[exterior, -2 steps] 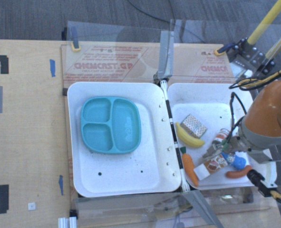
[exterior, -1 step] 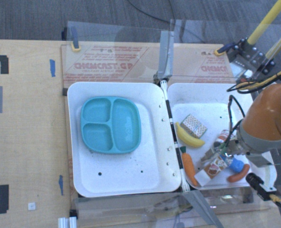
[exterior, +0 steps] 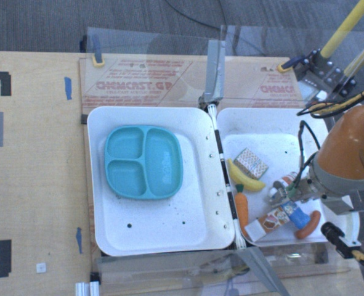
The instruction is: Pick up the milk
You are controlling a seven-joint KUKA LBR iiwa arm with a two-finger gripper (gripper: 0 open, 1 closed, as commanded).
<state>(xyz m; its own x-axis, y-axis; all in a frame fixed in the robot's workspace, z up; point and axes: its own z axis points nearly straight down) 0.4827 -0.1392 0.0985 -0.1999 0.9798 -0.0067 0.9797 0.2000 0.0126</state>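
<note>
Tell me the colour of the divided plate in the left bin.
The divided plate is light turquoise blue, plain, seen clearly in the camera view.

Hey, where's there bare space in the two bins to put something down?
Left bin: bare floor in front of the blue divided plate. Right bin: a bare strip along its far wall, beyond the small box. Crowded: the right bin's near half, with banana, carrot, milk carton, sausage and gripper.

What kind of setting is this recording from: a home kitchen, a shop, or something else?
Most likely a robotics lab bench, not a kitchen. Two white bins sit side by side on a wooden bench, a grey-and-orange arm reaches in, and toy food such as a banana fills the right bin.
</note>
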